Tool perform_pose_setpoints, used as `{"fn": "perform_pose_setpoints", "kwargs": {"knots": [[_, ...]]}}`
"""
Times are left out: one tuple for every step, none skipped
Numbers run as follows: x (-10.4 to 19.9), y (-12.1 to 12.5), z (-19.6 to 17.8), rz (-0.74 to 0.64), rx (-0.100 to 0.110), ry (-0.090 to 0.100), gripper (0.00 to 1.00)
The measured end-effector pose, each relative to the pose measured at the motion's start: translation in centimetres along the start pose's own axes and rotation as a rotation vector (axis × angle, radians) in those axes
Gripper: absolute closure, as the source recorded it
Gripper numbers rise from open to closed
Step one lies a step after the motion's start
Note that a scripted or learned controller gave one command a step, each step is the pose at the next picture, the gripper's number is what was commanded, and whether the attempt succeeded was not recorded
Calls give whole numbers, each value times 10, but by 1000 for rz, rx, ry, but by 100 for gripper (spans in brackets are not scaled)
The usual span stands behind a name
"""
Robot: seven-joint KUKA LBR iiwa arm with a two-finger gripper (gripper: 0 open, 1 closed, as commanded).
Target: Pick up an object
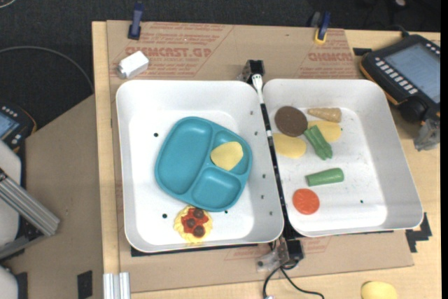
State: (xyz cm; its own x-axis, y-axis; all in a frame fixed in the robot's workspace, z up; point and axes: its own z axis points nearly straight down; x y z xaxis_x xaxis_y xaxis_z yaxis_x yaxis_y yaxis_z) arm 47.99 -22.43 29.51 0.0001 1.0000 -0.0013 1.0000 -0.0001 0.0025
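Dark carpet surrounds the table [105,150], which carries a brown cardboard sheet [210,45] with two shallow white bins side by side. Blue clamps [135,21] and [321,26] pin the cardboard at the far edge; a small white block [133,64] sits on it near the far-left corner.

Left bin [133,171]: teal divided plate [199,163] roughly centred, with a pale yellow piece [227,155] lying in its right compartment. Small pizza toy [194,223], yellow with red toppings, lies on the bin floor just beside the plate's near edge.

Right bin [378,171]: pick candidates cluster in the left half. Brown round disc [290,120] at the far side, tan cone-like piece [325,113] just right of it. Yellow flat piece [290,145] lies directly below the disc, touching or overlapping it. Green pepper-like piece [318,141] lies diagonally between the yellow flat piece and another yellow piece [331,131], overlapping the latter. Green cylinder [325,177] lies on its side, apart from the cluster. Orange-red round piece [306,202] sits nearest the camera, just below the cylinder.

Black pendant with a screen [406,73] rests at the table's right edge. Yellow object [379,290] lies on the table bottom right, outside the bins.

End effector state: cannot tell.
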Motion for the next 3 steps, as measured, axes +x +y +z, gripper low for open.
{"fn": "perform_pose_setpoints", "kwargs": {"knots": [[1,20,41,-2,6,3,100],[2,97,93,-4,1,0,100],[37,-5,88,2,10,6,100]]}}
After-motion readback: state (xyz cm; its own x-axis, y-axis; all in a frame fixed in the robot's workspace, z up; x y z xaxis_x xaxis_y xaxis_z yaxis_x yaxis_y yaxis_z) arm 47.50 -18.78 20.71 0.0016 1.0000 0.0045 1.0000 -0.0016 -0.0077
